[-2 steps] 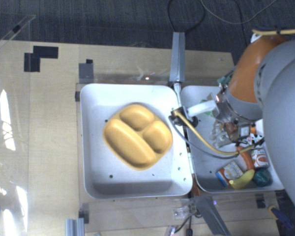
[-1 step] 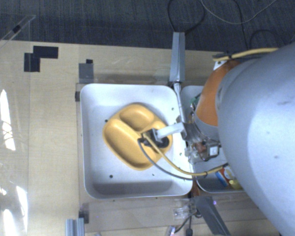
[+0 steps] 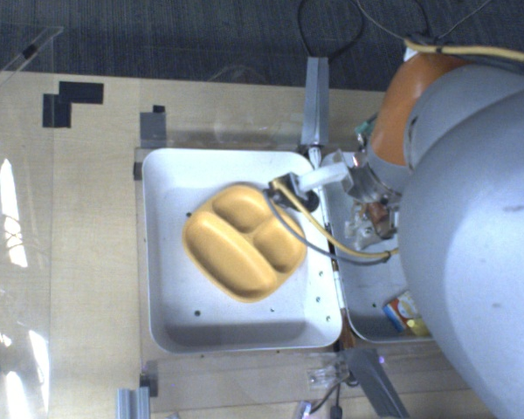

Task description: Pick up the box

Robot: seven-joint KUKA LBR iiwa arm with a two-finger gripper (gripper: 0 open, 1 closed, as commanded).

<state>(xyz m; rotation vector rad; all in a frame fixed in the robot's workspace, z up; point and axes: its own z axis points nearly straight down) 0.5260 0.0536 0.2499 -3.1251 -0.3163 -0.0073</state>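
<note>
Grey arm (image 3: pixel 480 234), small box (image 3: pixel 400 314) beneath, long axis unclear

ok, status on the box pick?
Claw low over right bin, finger state unclear. Small colourful box at that bin's near edge, not held. Arm hides much of bin. Yellow tray in left bin.

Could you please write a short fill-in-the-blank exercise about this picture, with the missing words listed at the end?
1. The yellow tray lies in the ___ of the two white bins.
2. The yellow tray has ___ compartments.
3. The small box lies in the right bin, near its ___ edge in the picture.
4. The arm wears an ___ band above its wrist.

Missing words: left; three; lower; orange
</note>
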